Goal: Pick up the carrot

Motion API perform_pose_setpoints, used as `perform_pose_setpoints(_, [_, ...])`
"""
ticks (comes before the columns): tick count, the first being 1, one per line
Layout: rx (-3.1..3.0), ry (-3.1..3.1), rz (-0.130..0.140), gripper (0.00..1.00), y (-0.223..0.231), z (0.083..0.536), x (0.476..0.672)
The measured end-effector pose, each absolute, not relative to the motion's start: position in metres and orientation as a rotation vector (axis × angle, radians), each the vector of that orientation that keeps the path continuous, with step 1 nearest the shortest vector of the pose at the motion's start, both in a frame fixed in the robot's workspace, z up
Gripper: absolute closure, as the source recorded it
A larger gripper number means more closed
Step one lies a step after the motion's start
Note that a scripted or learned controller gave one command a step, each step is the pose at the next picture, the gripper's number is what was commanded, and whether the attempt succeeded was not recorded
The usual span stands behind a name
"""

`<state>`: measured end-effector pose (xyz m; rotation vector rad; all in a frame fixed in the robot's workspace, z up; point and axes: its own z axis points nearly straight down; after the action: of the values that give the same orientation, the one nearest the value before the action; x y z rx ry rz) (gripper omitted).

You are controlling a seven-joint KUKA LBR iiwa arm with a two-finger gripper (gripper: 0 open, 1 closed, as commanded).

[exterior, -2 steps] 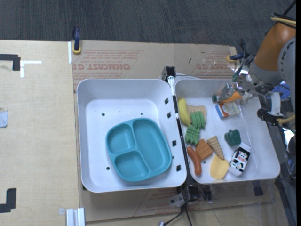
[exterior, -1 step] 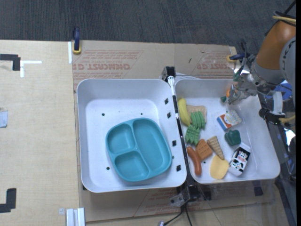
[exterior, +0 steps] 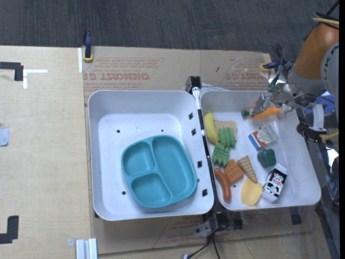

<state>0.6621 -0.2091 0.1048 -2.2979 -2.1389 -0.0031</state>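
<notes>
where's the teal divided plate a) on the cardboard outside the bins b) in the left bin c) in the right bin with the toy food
b: the teal divided plate lies flat on the floor of the left bin, while the toy food, including the carrot, is in the right bin.

Gripper (exterior: pixel 268 108) low, reaching from right.

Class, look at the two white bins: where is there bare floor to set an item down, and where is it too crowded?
Left bin: bare floor along the far wall above the teal divided plate, plus a strip on its left. Right bin: a small bare patch at the far left corner above the banana. Crowded: the toy food from banana to milk carton, and around the carrot by the gripper.
</notes>
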Motion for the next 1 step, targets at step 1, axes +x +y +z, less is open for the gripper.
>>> perform_pose_setpoints(1, [-2.373, -2.040, -0.014, 0.00, -0.2097, 0.0982, 0.6628])
